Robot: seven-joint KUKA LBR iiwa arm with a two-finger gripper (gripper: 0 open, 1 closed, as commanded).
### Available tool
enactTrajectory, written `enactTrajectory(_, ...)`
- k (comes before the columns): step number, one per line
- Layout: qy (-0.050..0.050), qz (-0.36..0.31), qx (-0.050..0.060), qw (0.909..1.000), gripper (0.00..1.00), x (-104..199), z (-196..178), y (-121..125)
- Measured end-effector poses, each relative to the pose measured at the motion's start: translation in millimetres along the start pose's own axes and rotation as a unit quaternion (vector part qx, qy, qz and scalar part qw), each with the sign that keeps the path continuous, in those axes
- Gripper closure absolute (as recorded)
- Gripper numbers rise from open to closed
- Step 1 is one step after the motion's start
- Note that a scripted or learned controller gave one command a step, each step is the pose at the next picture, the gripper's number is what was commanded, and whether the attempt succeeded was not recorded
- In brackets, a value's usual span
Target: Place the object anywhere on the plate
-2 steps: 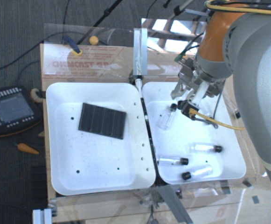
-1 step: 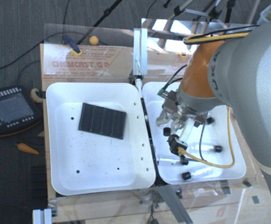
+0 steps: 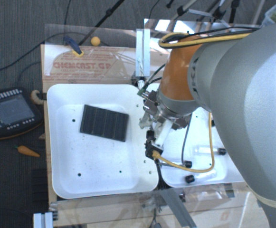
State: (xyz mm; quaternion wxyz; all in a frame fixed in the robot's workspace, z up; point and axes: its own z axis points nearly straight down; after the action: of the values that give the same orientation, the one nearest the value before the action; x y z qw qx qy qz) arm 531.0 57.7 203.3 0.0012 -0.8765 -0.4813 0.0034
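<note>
Hovering at the wall shared by the left bin (image 3: 52, 127) and right bin (image 3: 173, 175), the gripper (image 3: 148, 123) is masked by the wrist, so grasping or released cannot be told. The dark ribbed plate (image 3: 104, 122) is laid flat in the left bin, its top bare for a drop. A pale clear item (image 3: 205, 151), judged the object, is seen in the right bin, well apart from the plate.

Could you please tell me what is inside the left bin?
A dark ribbed slab lies flat in the left bin; whatever is beneath it is covered.
</note>
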Motion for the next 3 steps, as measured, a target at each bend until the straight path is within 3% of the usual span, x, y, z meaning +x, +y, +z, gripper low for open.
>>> enactTrajectory(1, -0.001, -0.123, -0.001, 0.9923, 1.0, 63, 2, -11)
enactTrajectory(2, -0.001, -0.092, 0.0, 0.9957, 1.0, 138, 17, -48)
enactTrajectory(3, -0.002, -0.124, 0.0, 0.9923, 1.0, 123, 7, -135)
